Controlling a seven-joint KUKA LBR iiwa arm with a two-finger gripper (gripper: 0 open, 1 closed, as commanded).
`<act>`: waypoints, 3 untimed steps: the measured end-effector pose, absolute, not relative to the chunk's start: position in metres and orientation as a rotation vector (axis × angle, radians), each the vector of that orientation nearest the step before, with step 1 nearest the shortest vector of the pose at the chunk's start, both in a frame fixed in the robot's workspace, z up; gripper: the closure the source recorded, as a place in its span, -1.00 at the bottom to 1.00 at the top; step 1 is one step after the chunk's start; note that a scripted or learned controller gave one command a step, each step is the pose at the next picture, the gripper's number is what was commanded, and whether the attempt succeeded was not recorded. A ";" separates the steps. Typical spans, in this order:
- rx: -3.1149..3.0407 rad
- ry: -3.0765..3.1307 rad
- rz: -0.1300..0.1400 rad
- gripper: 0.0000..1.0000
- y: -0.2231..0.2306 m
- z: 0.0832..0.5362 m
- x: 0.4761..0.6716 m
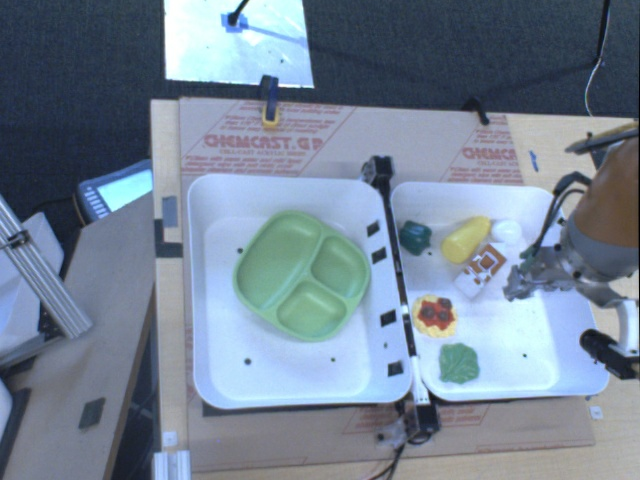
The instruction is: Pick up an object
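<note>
Two white bins (215,268) on cardboard-covered bench (330,133), dark carpet; claw (520,283) state unclear.

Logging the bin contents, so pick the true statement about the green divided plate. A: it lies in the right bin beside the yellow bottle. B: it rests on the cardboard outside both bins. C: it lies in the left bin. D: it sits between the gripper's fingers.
C: the green divided plate lies flat in the left bin, while the gripper hangs over the right bin among the small items.
</note>
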State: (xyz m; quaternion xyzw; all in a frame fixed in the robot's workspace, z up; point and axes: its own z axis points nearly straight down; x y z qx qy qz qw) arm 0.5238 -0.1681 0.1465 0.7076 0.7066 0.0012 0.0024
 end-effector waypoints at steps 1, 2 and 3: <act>2.211 2.221 0.006 1.00 -0.171 0.209 0.531; 2.213 2.222 0.005 1.00 -0.172 0.251 0.533; 2.209 2.231 0.004 1.00 -0.118 0.241 0.556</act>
